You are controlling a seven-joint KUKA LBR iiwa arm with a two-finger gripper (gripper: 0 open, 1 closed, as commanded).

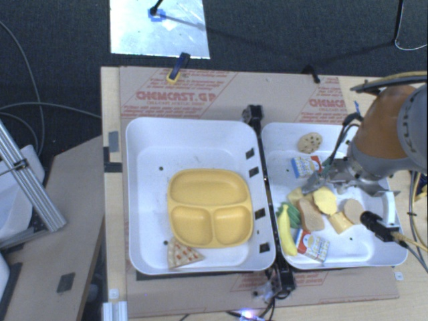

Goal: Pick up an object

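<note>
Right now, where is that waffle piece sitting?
The waffle piece lies in the left bin, at its near edge, just below the yellow divided plate's lower left corner.

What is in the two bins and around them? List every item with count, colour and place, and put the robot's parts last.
bins: 2, white, side by side on the bench
tray: 1, yellow, three compartments, in the left bin
waffle piece: 1, tan, left bin, near corner, just below the tray
cookie: 1, tan with dark chips, right bin, far side
banana: 1, yellow with green tip, right bin, by its left wall
small packets: 2, white with blue and red print, right bin
other toy food: several pieces, yellow and tan, heaped mid right bin
arm: 1, grey with orange band, over the right bin
gripper: 1, low over the food heap
</note>
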